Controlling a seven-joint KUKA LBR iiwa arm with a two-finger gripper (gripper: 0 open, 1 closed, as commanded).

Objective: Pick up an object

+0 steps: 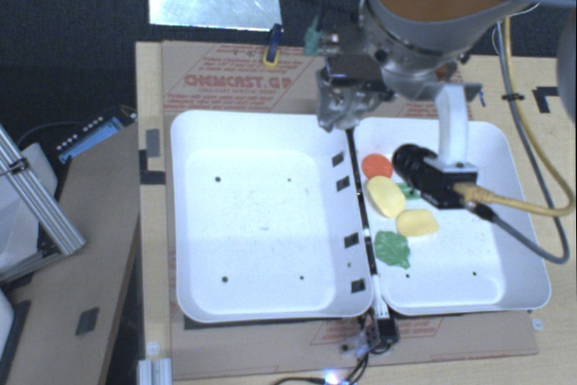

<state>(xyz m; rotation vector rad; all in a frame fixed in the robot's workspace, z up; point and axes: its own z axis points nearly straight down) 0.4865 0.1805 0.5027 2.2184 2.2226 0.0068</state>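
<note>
The bench (149, 221) carries a brown cardboard sheet (225, 81) printed with red lettering, and two shallow white bins sit side by side on that sheet. The left bin (194, 194) touches the right bin (505, 284) along their inner edges, joined by small dark clips (347, 185).

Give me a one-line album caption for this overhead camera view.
Robot arm's end effector hangs over the back edge of two white bins; small orange, yellow and green items lie in the right one.
</note>
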